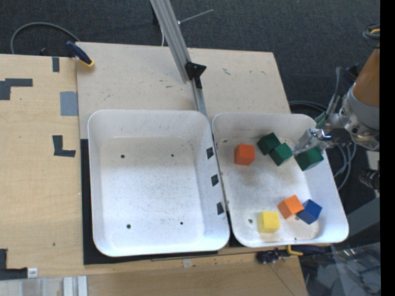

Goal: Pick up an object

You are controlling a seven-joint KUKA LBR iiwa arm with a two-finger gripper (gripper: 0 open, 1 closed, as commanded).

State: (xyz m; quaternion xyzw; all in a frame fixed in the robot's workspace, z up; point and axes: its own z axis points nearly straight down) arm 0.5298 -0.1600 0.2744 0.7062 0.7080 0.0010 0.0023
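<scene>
From here the end effector (311, 139) sits over the right bin's (330, 193) far edge, just beside a green block (310, 159), though I can't tell its opening; the block looks light, rigid, best pinched across two flat opposite faces.

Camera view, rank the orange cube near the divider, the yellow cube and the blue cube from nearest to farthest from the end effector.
1. Blue cube, by the right bin's front right wall, below the end effector.
2. Orange cube near the divider, in the bin's left half, level with the end effector.
3. Yellow cube, at the front wall.

The first two are fairly close in distance.
</scene>
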